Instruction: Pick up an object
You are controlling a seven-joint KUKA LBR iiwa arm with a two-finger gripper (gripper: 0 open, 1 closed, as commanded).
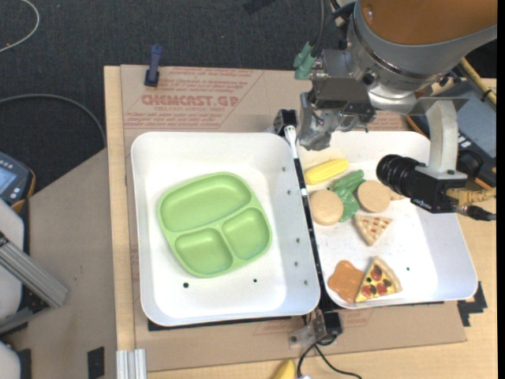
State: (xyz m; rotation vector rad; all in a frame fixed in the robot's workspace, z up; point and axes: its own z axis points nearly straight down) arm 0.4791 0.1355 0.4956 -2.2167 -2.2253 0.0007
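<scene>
My gripper (314,136) hangs over the far left corner of the right bin (454,251), just above and behind a yellow corn cob (325,170). Beside the corn lies a green leafy piece (348,186). Two round tan biscuits (325,208) (374,197) sit on either side of it. A small pizza slice (372,229) lies nearer the middle. At the front of the bin a larger pizza slice (379,281) rests against a brown toast-like piece (343,279). Nothing shows in the gripper.
The left bin (150,180) holds a green divided plate (213,223). A black cylindrical part (410,181) juts over the right bin's far side. A blue clip (153,65) sits on the cardboard (197,93) behind the bins.
</scene>
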